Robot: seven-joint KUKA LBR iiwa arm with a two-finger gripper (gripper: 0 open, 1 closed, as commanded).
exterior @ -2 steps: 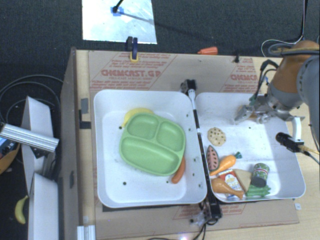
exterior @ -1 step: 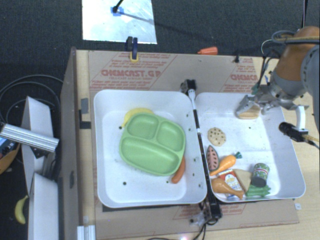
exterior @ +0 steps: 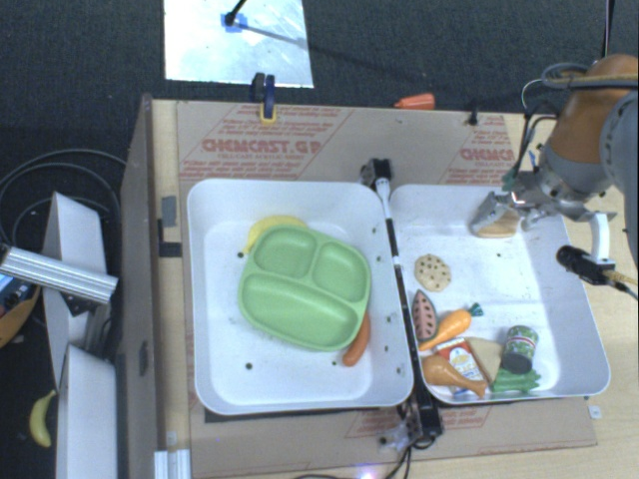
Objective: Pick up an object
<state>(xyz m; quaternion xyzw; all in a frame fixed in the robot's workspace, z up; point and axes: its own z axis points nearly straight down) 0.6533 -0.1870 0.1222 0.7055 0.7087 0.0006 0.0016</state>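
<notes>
A tan bread piece, at the right bin's far edge, is seen between the gripper's closed-in fingers. It could be dropped if only its rim is pinched.

- Two white bins, both smooth moulded plastic with a soft sheen along the rims.
- Green divided tray in the left bin: matt plastic, smooth, no glare.
- Beneath the bins, a brown cardboard sheet, dull and papery, printed in red.
- Floor around it all is dark carpet, rough and fibrous.
- Up top, a silvery sheet, shiny, catching the light like foil or brushed metal.
- At left, an aluminium bar, bright bare metal.
- Toy food in the right bin, carrot and cookie, looks like smooth plastic.
- The arm: smooth orange and grey casing, slightly glossy.
</notes>
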